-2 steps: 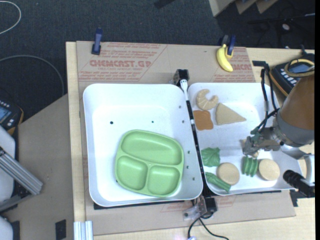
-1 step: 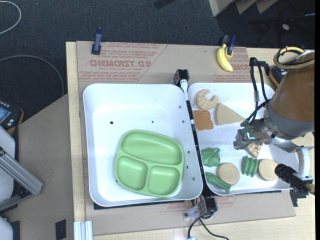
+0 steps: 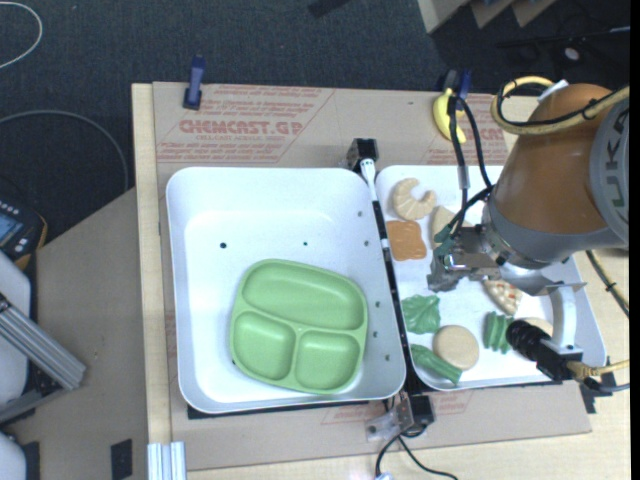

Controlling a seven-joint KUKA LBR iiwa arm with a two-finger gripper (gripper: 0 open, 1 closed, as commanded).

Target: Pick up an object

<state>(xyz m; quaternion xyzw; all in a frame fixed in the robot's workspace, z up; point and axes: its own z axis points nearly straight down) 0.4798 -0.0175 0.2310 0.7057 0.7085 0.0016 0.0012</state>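
Tool (image 3: 447, 268) over food-filled right bin (image 3: 590, 308)

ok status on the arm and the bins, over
Gripper low over right bin, nothing seen held. Toy food beneath: croissant, toast. Green tray in left bin.

The bulky grey arm with its orange band (image 3: 560, 158) runs off the right edge and covers much of the right shallow white bin (image 3: 425, 373) — that bin's far right wall and part of its floor lie beneath it. The gripper (image 3: 452, 266) is a dark tangle against the clutter, too small to read. A pale, streaked item (image 3: 501, 293) pokes out from under the wrist, unidentifiable. Beyond the counter (image 3: 240, 118), a white cable (image 3: 25, 28) leaves the left edge.
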